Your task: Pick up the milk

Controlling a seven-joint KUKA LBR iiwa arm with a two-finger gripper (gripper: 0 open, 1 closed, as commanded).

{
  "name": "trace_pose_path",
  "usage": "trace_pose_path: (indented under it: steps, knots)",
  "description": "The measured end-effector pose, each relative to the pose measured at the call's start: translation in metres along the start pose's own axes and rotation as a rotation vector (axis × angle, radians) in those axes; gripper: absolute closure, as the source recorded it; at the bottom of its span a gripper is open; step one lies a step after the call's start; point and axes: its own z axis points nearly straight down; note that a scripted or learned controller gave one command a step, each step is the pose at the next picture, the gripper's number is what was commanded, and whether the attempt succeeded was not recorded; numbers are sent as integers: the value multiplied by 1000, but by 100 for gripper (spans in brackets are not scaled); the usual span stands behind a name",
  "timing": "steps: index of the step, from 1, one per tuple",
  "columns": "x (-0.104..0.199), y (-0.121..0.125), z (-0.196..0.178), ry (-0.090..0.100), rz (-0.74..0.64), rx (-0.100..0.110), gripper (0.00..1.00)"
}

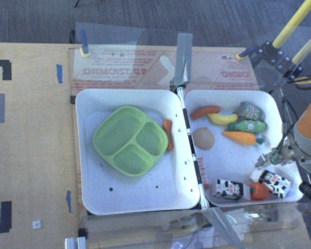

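Green plate [130, 140]; banana [222, 119]; perhaps potato [202, 138]

Robotics lab: taped bench [31, 154], white bins [88, 191]

Two small milk cartons, white with black cow patches, lie on their sides along the near edge of the right bin. One milk carton [229, 189] sits toward the divider; the other milk carton [276, 182] lies tilted in the near right corner.
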Motion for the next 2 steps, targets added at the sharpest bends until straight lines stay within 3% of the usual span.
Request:
trace_pose_path:
  steps: [1, 2]
  knots:
    - [0, 0, 0, 0, 1, 0, 0]
    - [-13, -4, 31, 11, -47, 7, 0]
